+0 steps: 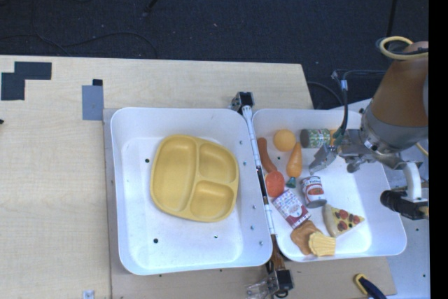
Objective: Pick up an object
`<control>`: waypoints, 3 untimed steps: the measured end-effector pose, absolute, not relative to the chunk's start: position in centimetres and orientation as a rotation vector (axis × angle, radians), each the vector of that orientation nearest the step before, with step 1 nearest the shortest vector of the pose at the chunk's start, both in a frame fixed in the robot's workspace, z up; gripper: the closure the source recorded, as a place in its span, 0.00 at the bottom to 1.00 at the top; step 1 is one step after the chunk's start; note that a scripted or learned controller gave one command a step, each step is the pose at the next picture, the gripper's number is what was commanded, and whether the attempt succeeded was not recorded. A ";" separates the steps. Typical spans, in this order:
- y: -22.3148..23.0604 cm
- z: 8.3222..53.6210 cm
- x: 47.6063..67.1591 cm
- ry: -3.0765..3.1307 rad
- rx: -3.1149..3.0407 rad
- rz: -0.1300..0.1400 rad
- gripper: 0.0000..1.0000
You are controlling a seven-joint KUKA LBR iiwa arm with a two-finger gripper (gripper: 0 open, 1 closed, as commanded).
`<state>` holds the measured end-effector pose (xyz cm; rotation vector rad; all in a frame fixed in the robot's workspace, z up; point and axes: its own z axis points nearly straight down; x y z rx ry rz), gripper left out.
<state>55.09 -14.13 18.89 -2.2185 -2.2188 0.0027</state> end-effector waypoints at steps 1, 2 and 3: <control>-12.0 8.9 56.7 -2.221 -2.223 -0.001 0.00; -13.3 8.8 63.0 -2.221 -2.220 0.002 0.00; -13.3 9.9 63.1 -2.222 -2.218 0.001 1.00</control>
